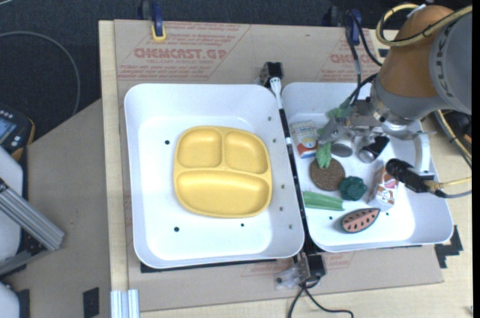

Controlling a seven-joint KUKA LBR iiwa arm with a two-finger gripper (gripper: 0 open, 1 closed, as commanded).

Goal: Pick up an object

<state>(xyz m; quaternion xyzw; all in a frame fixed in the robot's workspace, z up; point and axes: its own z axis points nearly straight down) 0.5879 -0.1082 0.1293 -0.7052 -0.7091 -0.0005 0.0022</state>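
Camera view looks down on two white bins sitting side by side on a board-covered bench. The left bin holds a yellow divided plate, lying flat near its middle, with three compartments and nothing in them. The right bin is the crowded one: a brown round cookie-like disc sits toward its centre with a green leafy piece lying over its top edge, a dark green broccoli-like lump is just beside it, a long green pod lies below, and a watermelon slice rests near the front wall. A small printed packet lies by the left wall. The gripper hangs low over the back of this bin, close above the leafy piece; whether it is clenched or released I cannot tell from here.
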